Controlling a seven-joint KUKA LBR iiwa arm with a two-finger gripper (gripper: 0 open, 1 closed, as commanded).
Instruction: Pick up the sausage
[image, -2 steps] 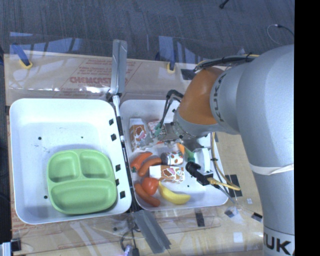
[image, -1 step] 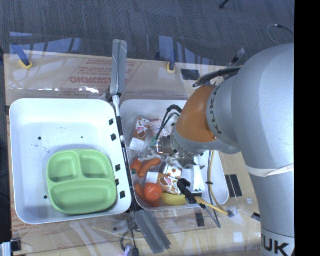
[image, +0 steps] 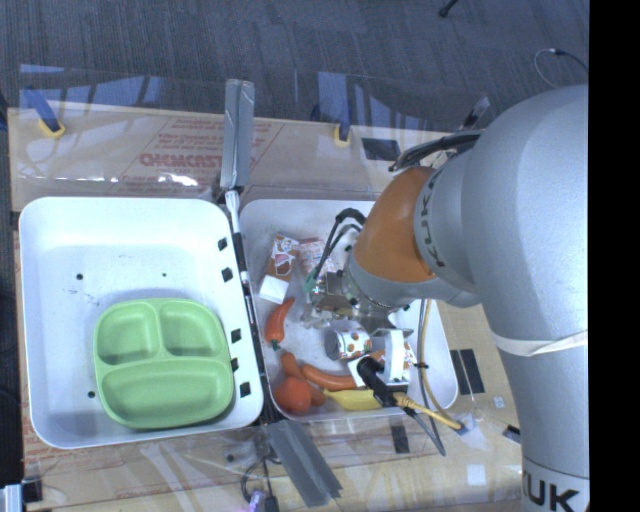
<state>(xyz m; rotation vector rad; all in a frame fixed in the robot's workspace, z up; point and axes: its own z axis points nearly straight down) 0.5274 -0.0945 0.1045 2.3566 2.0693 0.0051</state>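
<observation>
1. Camera view: I see the gripper (image: 335, 300) down inside the right bin (image: 440, 385), near its middle, under the wrist.
2. Whether it is spread or closed I cannot tell from here; wrist and cables cover that part.
3. Sausage (image: 327, 377) lies flat near the front of the right bin, apart from the gripper, nothing gripping it.
4. Just beside the sausage: a tomato (image: 293, 396) to its left, a banana (image: 353, 399) along its front edge.
5. A small can (image: 352, 345) sits just behind the sausage, close under the wrist.
6. An orange carrot (image: 277, 320) leans by the bin's left wall; a snack packet (image: 284, 256) lies at the back.
7. Orange band (image: 395, 235) and grey arm (image: 520, 260) come in from the right.
8. Left bin (image: 60, 250) holds a green divided plate (image: 163, 362), front half.
</observation>
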